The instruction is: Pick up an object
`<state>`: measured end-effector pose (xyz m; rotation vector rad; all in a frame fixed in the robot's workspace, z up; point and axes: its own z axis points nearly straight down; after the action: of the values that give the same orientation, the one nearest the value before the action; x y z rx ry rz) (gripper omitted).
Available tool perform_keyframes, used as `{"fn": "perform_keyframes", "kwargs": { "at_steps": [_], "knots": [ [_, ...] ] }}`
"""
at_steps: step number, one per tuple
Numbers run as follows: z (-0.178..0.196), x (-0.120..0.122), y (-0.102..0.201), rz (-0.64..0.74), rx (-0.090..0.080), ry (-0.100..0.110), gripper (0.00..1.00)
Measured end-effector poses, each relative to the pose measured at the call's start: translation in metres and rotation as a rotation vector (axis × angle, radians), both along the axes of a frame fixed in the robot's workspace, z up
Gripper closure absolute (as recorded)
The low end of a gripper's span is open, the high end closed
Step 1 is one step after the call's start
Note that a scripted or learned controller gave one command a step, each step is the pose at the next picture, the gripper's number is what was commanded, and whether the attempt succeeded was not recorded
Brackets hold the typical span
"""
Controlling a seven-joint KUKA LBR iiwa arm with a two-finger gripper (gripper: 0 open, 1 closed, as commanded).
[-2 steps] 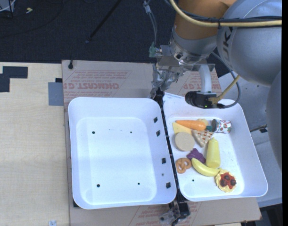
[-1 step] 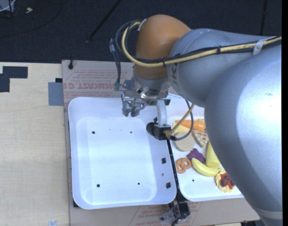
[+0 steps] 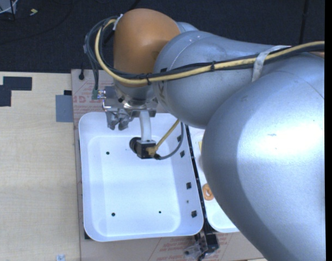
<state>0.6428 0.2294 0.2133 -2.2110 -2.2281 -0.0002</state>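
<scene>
The grey arm [image 3: 263,145] is seen reaching in from the view's right. Its broad body is laid across much of the frame and is bent downward at the wrist. There the orange band [image 3: 141,37] is turned up toward the camera. Below that band the pincer [image 3: 118,123] is pointed downward and is held at the far rim of a white bin [image 3: 89,200], near that bin's far left corner as viewed. Whether the pincer is open or closed cannot be told from this angle. The floor of the bin extends from the pincer toward the camera.

Well apart from the pincer, to the view's right and nearer the camera, a second bin [image 3: 215,221] is largely covered by the arm. In its visible strip a small round orange-tan object [image 3: 207,192] is lying close to the wall next to the white bin, at the arm's edge. Its kind cannot be made out.

To the view's left of the pincer, the pale wooden bench [image 3: 30,173] is marked with a grey patch [image 3: 63,107] and, farther off, a black patch [image 3: 12,88].
</scene>
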Motion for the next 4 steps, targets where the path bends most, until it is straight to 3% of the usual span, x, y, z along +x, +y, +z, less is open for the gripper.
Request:
{"fn": "perform_keyframes", "kwargs": {
  "at_steps": [1,2,3,4],
  "knots": [
    [0.000,0.000,-0.005,-0.006,-0.003,0.002,0.00],
    [0.010,0.000,-0.005,-0.004,-0.003,0.004,1.00],
    [0.009,0.000,-0.005,-0.004,-0.004,0.005,0.00],
    [0.019,0.000,-0.005,-0.004,-0.004,0.007,1.00]
  ]
}}
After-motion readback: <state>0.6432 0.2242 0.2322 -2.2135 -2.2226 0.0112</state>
